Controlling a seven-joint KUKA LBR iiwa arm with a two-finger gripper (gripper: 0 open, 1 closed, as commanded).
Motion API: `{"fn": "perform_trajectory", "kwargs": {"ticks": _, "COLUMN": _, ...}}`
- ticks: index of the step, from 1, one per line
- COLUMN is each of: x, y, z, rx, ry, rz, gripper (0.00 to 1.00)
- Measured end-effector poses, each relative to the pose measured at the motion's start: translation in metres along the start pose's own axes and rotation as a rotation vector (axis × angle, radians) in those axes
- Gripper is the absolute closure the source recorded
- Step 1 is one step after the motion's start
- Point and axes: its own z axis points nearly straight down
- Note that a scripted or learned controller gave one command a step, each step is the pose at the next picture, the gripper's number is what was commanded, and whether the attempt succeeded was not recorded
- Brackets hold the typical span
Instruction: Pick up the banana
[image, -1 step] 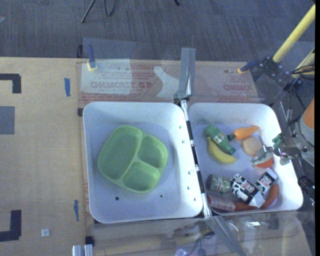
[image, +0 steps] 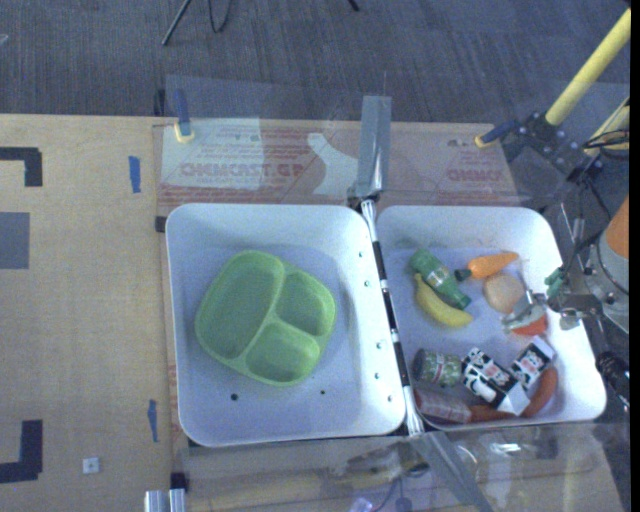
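Grey gripper (image: 548, 300): at the right bin's 3 o'clock rim; I cannot tell how its hold is.
Banana (image: 441, 306): yellow, lying in the right bin (image: 455, 228), at 9 o'clock from the gripper, apart from it.
Green bottle (image: 440, 277): touching the banana at its 12 o'clock.
Carrot (image: 492, 265): near the bottle, at 3 o'clock.
Green plate (image: 265, 317): in the left bin (image: 200, 240).
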Motion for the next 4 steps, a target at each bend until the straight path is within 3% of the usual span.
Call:
{"fn": "perform_trajectory", "kwargs": {"ticks": 1, "x": 0.032, "y": 0.058, "z": 0.024, "rx": -0.003, "ry": -0.002, "rz": -0.07, "gripper": 0.0}}
{"fn": "perform_trajectory", "kwargs": {"ticks": 2, "x": 0.081, "y": 0.098, "z": 0.109, "rx": -0.007, "ry": -0.002, "rz": -0.161, "gripper": 0.0}}
{"fn": "perform_trajectory", "kwargs": {"ticks": 3, "x": 0.081, "y": 0.099, "z": 0.098, "rx": -0.01, "ry": -0.001, "rz": -0.16, "gripper": 1.0}}
{"fn": "perform_trajectory", "kwargs": {"ticks": 4, "x": 0.117, "y": 0.129, "z": 0.011, "rx": -0.001, "ry": -0.002, "rz": 0.207, "gripper": 1.0}}
